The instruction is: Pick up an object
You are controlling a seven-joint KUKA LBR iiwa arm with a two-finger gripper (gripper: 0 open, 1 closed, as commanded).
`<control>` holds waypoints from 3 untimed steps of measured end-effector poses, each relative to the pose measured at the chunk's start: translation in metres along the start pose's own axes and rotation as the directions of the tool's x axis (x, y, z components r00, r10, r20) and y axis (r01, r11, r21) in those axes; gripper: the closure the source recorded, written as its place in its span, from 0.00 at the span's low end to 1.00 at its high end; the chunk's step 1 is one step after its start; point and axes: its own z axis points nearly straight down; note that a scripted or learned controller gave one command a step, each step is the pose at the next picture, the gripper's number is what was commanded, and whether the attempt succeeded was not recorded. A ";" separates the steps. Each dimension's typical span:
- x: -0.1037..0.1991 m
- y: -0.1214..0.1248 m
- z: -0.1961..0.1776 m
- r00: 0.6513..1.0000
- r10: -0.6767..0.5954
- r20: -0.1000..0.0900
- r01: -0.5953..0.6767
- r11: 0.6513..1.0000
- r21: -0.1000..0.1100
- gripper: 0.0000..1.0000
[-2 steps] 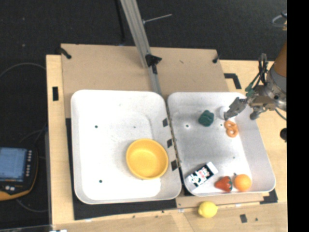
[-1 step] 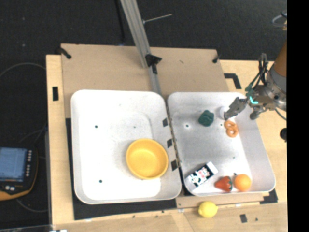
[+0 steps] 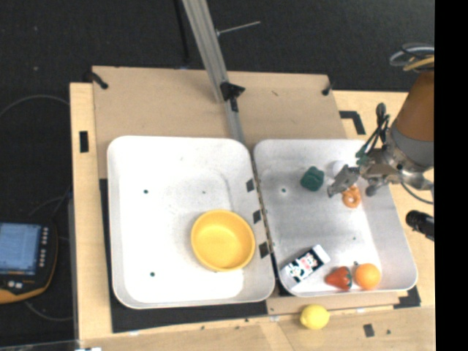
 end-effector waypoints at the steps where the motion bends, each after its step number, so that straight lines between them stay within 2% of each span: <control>1: -0.002 0.007 0.059 1.000 0.001 0.000 -0.001 1.000 0.000 0.00; 2: -0.003 0.007 0.112 1.000 0.000 0.000 0.000 1.000 -0.001 0.00; 3: -0.004 0.008 0.098 1.000 0.005 -0.001 -0.005 1.000 -0.008 1.00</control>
